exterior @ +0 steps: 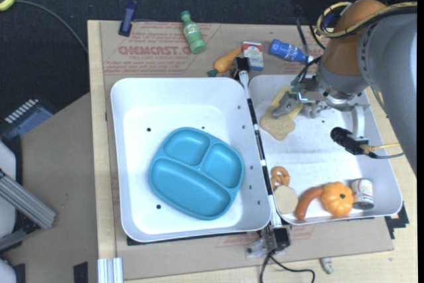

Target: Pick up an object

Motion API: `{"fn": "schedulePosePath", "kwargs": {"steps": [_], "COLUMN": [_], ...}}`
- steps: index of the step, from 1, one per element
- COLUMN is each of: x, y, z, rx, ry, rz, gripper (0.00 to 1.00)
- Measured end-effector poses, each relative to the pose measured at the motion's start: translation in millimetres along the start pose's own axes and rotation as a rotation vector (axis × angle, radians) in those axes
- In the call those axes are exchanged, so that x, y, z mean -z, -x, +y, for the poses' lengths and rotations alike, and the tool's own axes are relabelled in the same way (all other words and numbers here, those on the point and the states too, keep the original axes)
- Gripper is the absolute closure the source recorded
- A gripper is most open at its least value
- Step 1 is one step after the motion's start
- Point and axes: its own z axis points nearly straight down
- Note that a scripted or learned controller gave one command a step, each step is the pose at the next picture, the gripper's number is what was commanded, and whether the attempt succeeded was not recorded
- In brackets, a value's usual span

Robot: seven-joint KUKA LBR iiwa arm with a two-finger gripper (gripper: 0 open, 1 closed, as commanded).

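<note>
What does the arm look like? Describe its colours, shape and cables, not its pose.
The arm is thick, rounded and grey, with an orange band above the wrist. Yellow and black cables loop beside that band. Below it sits a metallic gripper of silvery-grey parts; a black cylindrical piece sticks out nearby.

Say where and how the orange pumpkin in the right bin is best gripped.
Probably from straight above, across the pumpkin's round body, closing along the axis parallel to the bin's near wall. It sits low in the right bin, with a sausage touching its left side and a small can close on its right, so side approaches look crowded. The tool is now over the bread slice.
</note>
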Motion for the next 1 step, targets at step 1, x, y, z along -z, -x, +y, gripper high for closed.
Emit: {"fn": "schedulePosePath", "kwargs": {"steps": [1], "x": [0.1], "y": [-21.3], "z": [28.5], "rx": [0.0], "ry": [-0.002], "rz": [0.0], "gripper": [0.0]}}
